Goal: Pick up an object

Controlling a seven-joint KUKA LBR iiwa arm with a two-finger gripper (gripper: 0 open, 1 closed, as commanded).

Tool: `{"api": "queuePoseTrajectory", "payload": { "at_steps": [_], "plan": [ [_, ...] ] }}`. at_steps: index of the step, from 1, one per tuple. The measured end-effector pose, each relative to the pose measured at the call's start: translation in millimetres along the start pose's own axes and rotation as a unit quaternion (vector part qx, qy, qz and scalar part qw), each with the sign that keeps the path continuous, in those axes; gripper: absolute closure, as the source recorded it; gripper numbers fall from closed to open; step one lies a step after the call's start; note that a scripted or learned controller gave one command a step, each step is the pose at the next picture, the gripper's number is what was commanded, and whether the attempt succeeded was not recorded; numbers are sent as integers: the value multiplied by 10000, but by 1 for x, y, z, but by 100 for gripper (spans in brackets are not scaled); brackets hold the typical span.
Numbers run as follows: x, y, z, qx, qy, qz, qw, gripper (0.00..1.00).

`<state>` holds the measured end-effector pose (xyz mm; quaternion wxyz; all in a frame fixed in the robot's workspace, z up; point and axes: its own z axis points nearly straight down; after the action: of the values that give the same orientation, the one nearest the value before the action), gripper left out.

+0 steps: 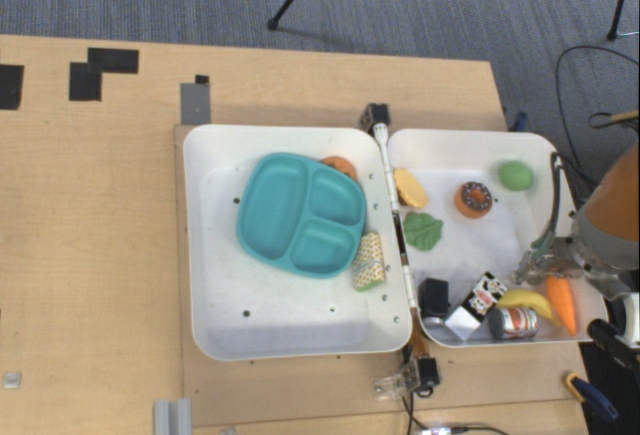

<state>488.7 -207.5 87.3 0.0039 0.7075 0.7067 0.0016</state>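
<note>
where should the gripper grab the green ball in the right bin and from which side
Grip the green ball across its middle, coming straight down from above. It is round, so any finger angle fits, and it sits apart from the donut, though close to the bin's far wall.

Arm point(612, 213) comes in over the right-hand edge of the right bin point(470, 335), seen from above at a slant. Orange band visible at that edge, grey wrist section just below it, toward the bin's near right corner. Gripper point(548, 261) hangs low over the bin's right side, close inside its right wall, pointing down toward the bin floor. A thin cable loops up from the wrist along the bin's right wall. Fingertips too small and blurred to read.
</note>
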Motion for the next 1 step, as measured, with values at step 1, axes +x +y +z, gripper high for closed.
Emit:
{"api": "queuePoseTrajectory", "payload": {
  "at_steps": [1],
  "plan": [
    [0, 0, 0, 0, 1, 0, 10000, 0]
  ]
}}
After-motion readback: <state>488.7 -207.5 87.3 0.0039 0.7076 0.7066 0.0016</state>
